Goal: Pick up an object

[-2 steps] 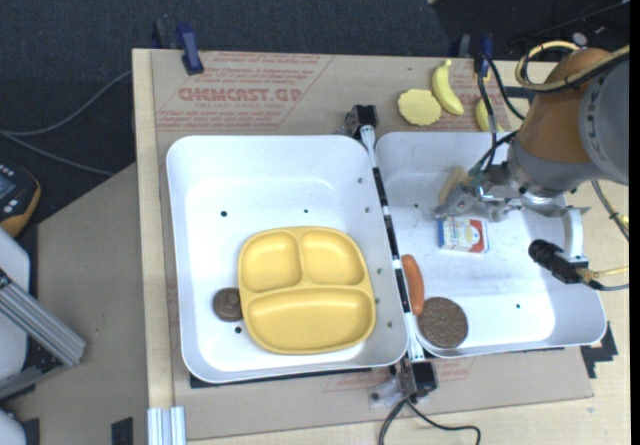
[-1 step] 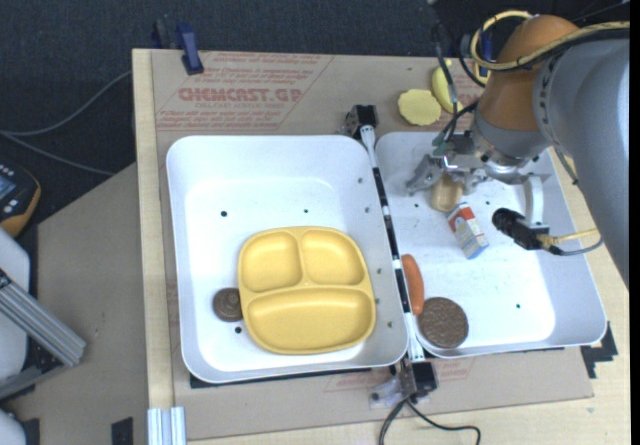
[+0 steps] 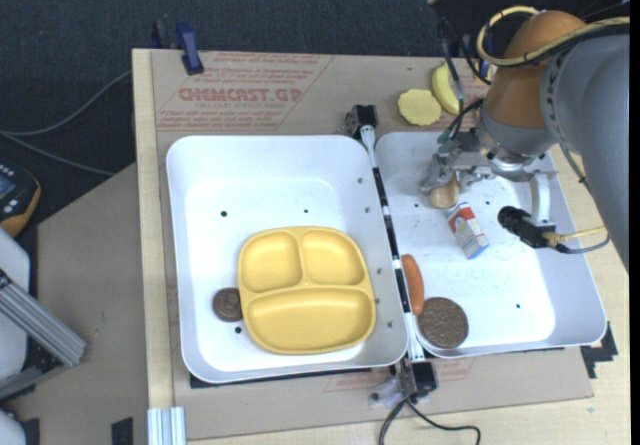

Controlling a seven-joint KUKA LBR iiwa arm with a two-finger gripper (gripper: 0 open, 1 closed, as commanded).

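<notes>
Reaching into the right bin (image 3: 560,313), hand (image 3: 445,176) low at its far left corner, grip state impossible to tell, tan lump (image 3: 443,196) just beneath it, small box (image 3: 467,231) nearby, carrot (image 3: 412,281) and brown disc (image 3: 443,322) nearer front, yellow tray (image 3: 303,288) in left bin (image 3: 200,193).

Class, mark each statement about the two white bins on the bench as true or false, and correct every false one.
1. The yellow divided tray lies in the left bin. True.
2. The orange carrot-like piece lies in the middle of the left bin. False: it lies in the right bin, by the divider.
3. The gripper is over the right bin. True.
4. The brown round disc in the right bin sits on the tray. False: it lies on the bin floor.
</notes>
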